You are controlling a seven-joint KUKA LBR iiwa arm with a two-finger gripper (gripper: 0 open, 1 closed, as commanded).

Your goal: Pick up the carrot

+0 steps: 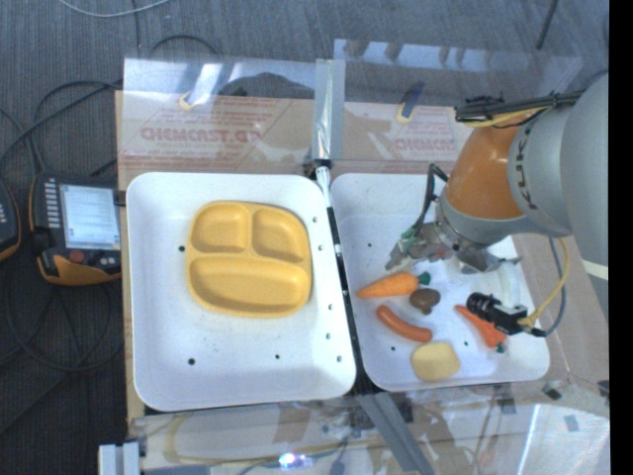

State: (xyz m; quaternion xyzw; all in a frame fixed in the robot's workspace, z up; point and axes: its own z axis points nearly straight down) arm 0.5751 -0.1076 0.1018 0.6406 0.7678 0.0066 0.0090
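From the camera above, the tabletop carries two shallow white bins side by side. The left bin holds a yellow plastic tray with three compartments. In the right bin, the smooth orange carrot with a tapered tip lies near the middle, pointing left. Just beside it sit a small brown rounded piece, a red-orange sausage-shaped piece and a pale yellow potato-like lump. The end effector hangs just above the carrot's thick end; whether it is released or clenched I cannot tell.
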